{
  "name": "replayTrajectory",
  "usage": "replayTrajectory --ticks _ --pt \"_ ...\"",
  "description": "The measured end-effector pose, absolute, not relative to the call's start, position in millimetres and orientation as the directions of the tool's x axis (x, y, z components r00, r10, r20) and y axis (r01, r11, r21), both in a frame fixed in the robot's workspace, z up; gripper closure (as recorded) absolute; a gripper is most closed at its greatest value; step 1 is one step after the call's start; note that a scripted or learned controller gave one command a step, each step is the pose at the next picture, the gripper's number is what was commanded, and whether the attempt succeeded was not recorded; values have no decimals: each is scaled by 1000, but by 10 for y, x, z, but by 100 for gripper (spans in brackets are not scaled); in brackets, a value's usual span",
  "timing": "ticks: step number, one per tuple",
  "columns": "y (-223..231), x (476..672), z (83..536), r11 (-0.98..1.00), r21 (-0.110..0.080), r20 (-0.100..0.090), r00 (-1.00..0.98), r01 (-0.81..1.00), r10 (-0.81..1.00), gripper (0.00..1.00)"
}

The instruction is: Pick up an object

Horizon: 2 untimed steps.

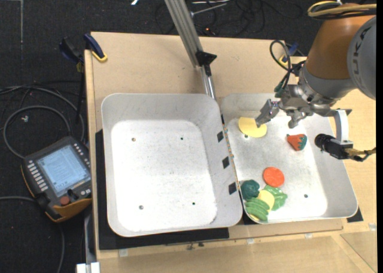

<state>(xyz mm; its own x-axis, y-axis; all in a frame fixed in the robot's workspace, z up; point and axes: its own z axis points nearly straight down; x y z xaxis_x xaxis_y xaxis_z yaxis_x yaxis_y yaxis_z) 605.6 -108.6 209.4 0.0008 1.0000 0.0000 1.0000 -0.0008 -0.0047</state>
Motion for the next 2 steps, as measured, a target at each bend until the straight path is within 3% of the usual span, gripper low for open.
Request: replayTrajectory --ticks 2 --pt "-1084 6061 1010 -1 -7 1 1 1000 1000 0"
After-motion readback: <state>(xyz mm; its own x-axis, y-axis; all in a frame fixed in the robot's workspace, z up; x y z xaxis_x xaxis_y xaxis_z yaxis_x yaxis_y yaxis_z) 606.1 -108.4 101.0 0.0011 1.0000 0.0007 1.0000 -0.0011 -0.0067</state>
